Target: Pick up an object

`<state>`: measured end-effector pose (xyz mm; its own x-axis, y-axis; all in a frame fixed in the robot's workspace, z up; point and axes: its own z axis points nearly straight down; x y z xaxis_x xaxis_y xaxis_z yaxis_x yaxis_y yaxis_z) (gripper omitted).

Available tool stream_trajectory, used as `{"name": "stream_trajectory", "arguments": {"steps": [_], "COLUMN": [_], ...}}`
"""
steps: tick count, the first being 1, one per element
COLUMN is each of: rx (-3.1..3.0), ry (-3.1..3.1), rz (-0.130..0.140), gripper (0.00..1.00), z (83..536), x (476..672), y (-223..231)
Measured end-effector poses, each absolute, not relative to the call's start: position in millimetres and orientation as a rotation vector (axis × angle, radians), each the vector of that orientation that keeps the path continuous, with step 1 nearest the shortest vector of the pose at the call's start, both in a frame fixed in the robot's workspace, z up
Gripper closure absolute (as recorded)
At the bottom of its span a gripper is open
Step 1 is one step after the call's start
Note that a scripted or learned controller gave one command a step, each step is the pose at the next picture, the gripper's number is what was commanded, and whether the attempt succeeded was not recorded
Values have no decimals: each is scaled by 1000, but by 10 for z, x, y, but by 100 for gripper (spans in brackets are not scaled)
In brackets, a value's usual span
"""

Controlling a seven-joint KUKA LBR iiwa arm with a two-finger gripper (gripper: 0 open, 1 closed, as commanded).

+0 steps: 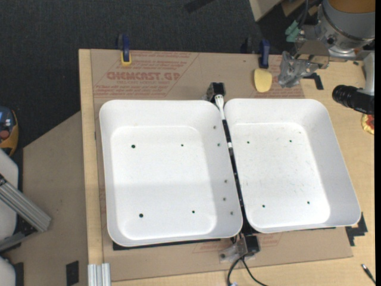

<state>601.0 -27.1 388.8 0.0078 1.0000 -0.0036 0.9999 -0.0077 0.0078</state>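
Camera view shows the jaws (292,71) hanging beyond the far rim of the right bin (333,159), over bare tabletop (178,76); whether they are released or clenched I cannot tell. A pale yellow object (262,80) lies just beside them, not grasped, so the pick is not yet done. Left bin (107,159) adjoins; dark carpet (89,11) lies beyond.

A small pale-yellow lump (262,80) — rounded, soft-looking — lies on the brown board just beyond the far rim of the right bin (274,102), outside both bins, near the blue clamp (264,52).
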Motion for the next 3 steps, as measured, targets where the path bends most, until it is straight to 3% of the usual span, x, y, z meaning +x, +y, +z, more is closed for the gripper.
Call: {"name": "stream_trajectory", "arguments": {"steps": [1,2,3], "rx": [2223,2219,2226], "ry": [2227,2240,2207], "rz": [-6,-11,4], "gripper": [100,100,100], "z": [3012,2234,2767], "x": [6264,5630,5822], "y": [36,1036,119]}}
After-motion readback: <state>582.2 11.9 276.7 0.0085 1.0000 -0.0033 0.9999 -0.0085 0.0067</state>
